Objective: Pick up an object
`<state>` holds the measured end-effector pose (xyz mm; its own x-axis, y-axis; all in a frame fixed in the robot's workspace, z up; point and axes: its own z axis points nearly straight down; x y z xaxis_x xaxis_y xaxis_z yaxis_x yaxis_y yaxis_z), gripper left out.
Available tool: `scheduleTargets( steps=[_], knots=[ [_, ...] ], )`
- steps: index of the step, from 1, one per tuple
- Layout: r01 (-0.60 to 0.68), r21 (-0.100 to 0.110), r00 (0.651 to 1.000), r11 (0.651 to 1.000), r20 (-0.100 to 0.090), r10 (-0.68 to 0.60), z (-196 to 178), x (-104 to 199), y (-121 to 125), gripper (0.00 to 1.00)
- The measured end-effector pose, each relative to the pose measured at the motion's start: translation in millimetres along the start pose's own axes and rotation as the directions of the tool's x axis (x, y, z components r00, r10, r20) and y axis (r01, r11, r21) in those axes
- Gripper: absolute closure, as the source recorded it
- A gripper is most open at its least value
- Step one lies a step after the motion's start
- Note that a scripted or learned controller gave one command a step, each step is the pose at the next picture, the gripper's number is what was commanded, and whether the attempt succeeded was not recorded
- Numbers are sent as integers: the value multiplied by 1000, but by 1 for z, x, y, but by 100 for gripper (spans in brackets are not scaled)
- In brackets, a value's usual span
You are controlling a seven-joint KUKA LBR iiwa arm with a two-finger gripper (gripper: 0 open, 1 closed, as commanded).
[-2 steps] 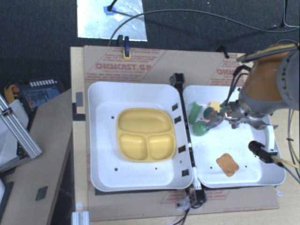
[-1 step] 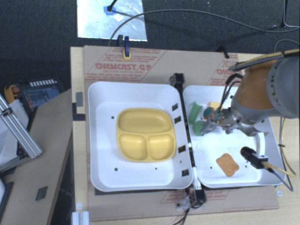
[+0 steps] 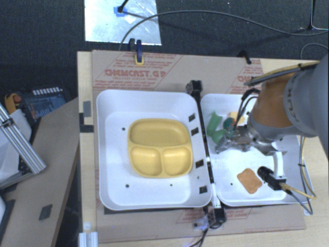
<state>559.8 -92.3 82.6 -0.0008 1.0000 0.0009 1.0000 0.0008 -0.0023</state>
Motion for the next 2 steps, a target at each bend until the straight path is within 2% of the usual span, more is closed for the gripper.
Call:
scheduleTargets(
  steps=[1,2],
  knots=[
    [0,-4,1000,1000,1,0,-13,0,1,100],
    [3,-8,1000,1000,2,-3,-57,1,8,100]
  ],
)
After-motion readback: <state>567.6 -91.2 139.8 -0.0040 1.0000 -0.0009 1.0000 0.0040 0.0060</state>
